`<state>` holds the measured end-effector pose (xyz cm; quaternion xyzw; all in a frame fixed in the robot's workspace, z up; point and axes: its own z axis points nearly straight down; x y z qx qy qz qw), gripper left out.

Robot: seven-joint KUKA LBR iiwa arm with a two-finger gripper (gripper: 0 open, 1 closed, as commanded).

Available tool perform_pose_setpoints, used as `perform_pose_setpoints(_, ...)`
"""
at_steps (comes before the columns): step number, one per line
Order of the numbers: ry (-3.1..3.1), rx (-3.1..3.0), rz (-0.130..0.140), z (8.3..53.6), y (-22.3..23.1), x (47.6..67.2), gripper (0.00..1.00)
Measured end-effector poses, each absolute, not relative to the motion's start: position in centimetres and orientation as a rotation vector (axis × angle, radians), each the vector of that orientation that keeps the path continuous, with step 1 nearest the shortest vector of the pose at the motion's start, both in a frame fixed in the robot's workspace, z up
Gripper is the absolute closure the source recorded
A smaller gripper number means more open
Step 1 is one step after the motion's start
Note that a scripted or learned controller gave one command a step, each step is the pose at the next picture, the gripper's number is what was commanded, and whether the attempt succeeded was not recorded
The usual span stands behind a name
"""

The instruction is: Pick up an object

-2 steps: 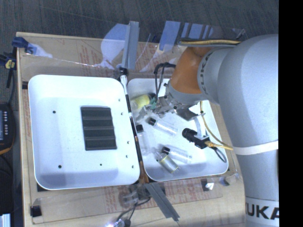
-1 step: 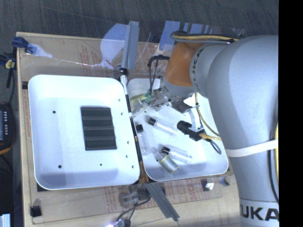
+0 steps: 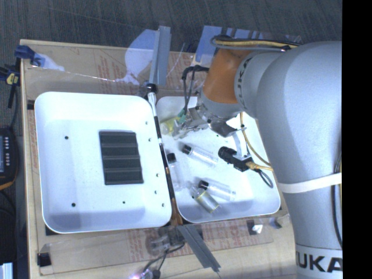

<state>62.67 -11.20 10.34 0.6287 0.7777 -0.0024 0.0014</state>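
Note:
My gripper (image 3: 187, 125) is low over the far left part of the right bin (image 3: 264, 205), beside a small greenish thing (image 3: 179, 119). A clear tube with a black cap (image 3: 199, 153) lies just in front of it. A second clear tube (image 3: 217, 188) and a short metal cylinder (image 3: 206, 201) lie near the bin's front. A small black piece (image 3: 171, 157) sits by the bin's left wall. In the left bin (image 3: 52, 115) lies a dark ribbed rectangular block (image 3: 121, 157), flat, near the middle.
The arm's grey body (image 3: 296, 115) covers the right side of the right bin. A metal bar (image 3: 158, 54) stands behind the divide between the bins. Brackets (image 3: 195, 249) sit on the bench in front.

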Motion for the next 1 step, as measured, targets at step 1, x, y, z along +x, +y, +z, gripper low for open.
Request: perform_pose_setpoints(1,2.44,1.973,-0.009,10.36,-11.27,62.67,0.0)
